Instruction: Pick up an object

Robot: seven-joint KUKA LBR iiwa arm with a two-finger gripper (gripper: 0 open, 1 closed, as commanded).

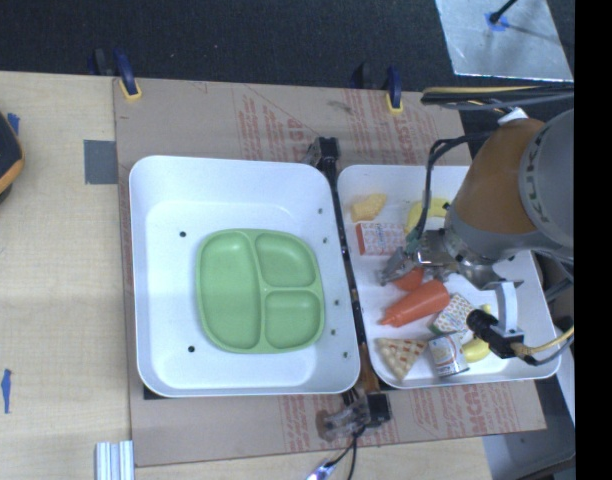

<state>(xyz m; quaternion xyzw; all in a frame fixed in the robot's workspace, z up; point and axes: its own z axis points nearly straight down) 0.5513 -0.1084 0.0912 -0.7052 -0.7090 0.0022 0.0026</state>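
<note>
Red-and-white labelled packet (380,238), print unreadable, lies beside pincer (404,265).

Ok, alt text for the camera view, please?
The grey arm's gripper reaches into the right bin above a toy carrot among small toy foods, including a pizza slice. The left bin holds a green divided plate.

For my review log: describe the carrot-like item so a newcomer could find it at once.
Look in the right-hand white bin, below the gripper. The orange carrot lies slantwise mid-bin, above the pizza slice. It alone is long, tapered and bright orange.
</note>
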